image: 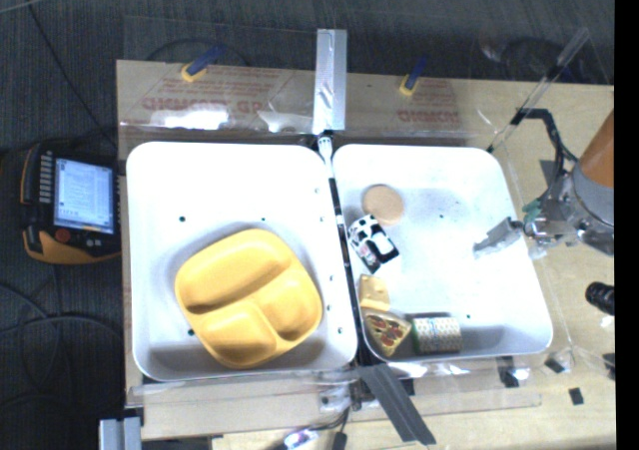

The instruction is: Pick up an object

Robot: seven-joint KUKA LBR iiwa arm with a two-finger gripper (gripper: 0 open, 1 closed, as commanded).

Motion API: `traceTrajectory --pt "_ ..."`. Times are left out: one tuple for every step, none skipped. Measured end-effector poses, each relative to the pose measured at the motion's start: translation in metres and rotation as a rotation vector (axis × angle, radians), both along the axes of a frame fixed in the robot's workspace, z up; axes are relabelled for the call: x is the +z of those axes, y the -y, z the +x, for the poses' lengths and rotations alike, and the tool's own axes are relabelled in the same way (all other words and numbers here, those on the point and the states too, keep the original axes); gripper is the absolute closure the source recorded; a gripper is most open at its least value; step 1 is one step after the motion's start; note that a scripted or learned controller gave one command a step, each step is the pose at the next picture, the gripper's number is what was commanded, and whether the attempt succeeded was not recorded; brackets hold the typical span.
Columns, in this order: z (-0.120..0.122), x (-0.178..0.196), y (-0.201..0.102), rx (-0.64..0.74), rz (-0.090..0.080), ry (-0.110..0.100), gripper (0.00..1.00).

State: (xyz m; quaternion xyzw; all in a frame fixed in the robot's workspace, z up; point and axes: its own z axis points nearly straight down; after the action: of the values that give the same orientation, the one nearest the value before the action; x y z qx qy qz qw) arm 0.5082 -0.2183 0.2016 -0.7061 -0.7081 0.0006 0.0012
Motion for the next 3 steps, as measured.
traceTrajectory --pt "0.015 -0.026 -0.070 -0.194 0.000 -0.001 0.00" --pt "0.065 -0.058 -0.027 -0.403 -0.004 -0.002 0.00" --pt "0.038 -0.053 -0.083 -0.566 -0.002 -0.004 0.00"
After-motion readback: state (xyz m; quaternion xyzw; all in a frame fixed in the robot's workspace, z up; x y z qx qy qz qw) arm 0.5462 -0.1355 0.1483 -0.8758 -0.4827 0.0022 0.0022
